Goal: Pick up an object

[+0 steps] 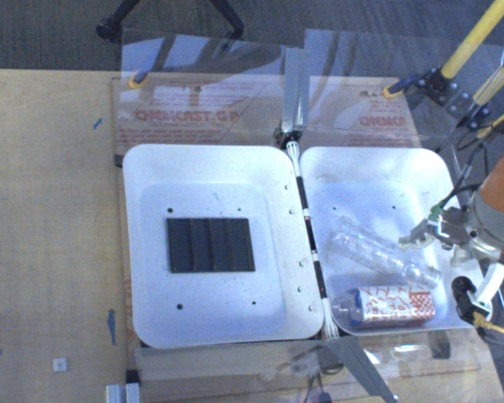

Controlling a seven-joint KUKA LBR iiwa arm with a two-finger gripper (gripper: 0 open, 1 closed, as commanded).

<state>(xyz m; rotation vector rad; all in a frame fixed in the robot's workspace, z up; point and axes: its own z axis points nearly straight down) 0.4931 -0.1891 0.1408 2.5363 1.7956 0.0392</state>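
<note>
Gripper: hanging at the right bin's right edge, beside the orange-banded wrist; holding nothing visible; whether it is spread or pressed together, I cannot tell.
Clear bottle: lying slantwise in the right bin, just left of the gripper, nearly transparent against the white floor.
Red-and-white bottle: lying on its side along the near wall, just beside the clear bottle.
Dark slatted panel: resting flat in the left bin, well apart.
Risk: both bottles are looking round and slick, so a grip may be sliding off or rolling them; the bin wall is crowding the approach.
</note>
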